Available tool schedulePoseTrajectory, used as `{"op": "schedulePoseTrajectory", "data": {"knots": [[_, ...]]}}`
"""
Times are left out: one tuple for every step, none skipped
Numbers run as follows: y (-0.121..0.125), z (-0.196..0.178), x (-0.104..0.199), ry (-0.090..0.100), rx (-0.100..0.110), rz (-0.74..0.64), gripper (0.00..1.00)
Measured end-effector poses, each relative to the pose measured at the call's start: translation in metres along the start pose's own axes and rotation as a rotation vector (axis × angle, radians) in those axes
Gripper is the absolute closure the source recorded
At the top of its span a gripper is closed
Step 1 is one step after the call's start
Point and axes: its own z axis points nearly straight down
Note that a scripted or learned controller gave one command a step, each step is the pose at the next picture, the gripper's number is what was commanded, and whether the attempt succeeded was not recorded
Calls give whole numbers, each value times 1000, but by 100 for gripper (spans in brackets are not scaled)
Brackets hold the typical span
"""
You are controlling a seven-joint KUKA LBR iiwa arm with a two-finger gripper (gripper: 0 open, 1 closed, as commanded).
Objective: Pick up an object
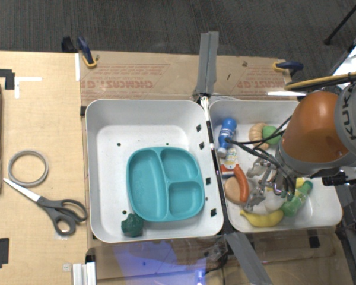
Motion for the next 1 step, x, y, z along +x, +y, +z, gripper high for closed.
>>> {"op": "schedulePoseTrajectory", "data": {"knots": [[-2,1,7,2,1,206,0]]}}
